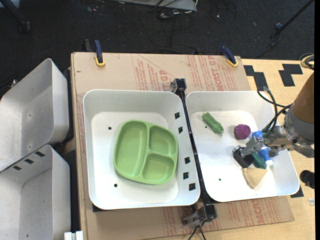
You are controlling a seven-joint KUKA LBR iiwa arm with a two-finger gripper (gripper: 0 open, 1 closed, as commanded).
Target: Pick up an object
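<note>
Bench (150,74) of brown board, seen from above at a slant, carries two shallow white bins side by side. The left bin (100,119) holds a pale green plate (146,152) with three compartments, lying flat and taking up most of the floor. The right bin (220,179) has the loose things that could be picked. A dark green stick (213,123) lies at a slant near the far left part. A purple lump (242,131) sits to its right, apart from it. A tan wedge (254,177) rests near the front right corner. The arm (305,114) comes in over the right rim, and its gripper (257,151) is low over the bin floor between the purple lump and the tan wedge, close to both. A small teal piece (260,159) shows right at the gripper, just above the wedge's upper edge. From here I cannot tell whether the pincer is wide or closed, nor whether it has hold of the teal piece. The stick, lump and wedge all lie on the bin floor.
</note>
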